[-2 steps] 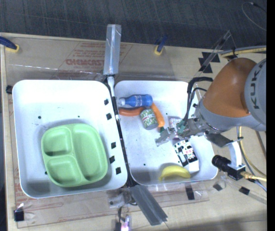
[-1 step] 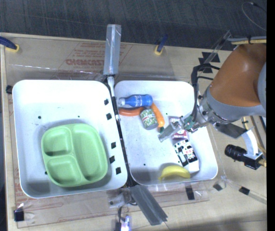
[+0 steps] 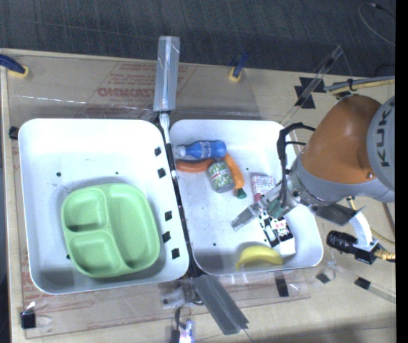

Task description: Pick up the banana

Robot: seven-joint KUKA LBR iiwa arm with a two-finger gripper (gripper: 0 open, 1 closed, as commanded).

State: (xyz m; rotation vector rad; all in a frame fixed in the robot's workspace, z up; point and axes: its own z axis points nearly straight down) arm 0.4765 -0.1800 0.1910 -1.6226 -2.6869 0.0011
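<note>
Where the right bin (image 3: 211,259) meets its front wall, the banana (image 3: 259,255) lies on its side, yellow, curved, close to the front right corner and touching nothing held. Just above it sits a small black-and-white box (image 3: 281,233), near the banana's upper edge. The gripper (image 3: 261,211) hangs over the middle-right of the same bin, with a grey finger (image 3: 242,220) pointing out to the left; whether it is wide or narrow cannot be told from this angle, and nothing is seen between its fingers. The arm (image 3: 339,152) enters from the right, its orange band over the bin's right rim.

Further back in the right bin: a blue bottle (image 3: 202,150) lying on its side, an orange carrot-like piece (image 3: 191,166) beneath it, a green round can (image 3: 221,177), and a second orange piece (image 3: 236,177) beside the can. A small pink-and-white packet (image 3: 262,184) lies just behind the gripper.

The left bin (image 3: 39,141) holds one item — a green divided tray (image 3: 111,229) with three compartments, set toward the front. Both bins rest side by side on the bench (image 3: 82,77).
</note>
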